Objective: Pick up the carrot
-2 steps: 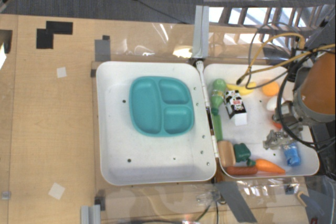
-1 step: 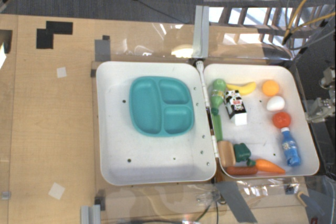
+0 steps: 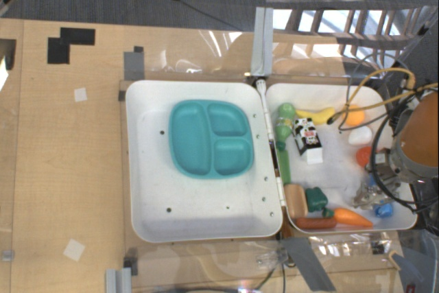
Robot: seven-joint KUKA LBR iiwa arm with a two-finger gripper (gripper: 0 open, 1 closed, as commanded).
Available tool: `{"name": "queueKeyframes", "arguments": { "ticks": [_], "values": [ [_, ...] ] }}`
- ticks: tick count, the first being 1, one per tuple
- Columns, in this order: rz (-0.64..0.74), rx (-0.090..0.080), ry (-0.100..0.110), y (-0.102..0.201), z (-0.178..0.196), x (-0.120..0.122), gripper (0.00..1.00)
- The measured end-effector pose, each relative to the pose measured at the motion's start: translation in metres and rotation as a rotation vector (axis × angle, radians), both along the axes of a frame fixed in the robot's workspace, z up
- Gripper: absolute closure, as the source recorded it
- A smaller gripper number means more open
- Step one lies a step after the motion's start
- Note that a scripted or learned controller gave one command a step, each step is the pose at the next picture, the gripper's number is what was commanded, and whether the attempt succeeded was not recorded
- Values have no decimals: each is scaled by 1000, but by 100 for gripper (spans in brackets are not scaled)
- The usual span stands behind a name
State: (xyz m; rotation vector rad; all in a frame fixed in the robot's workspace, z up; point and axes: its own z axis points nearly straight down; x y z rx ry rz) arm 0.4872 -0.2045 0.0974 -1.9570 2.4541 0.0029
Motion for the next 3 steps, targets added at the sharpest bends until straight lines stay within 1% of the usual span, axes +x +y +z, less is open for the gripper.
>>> {"name": "queueKeyframes", "arguments": {
  "ticks": [1,2,3],
  "values": [
    [92,-11,-18,-2,202,3,100],
    [365,-11,-16,-1,393,27,100],
    [737,-3,-6,20,351,44,100]
  ]
}}
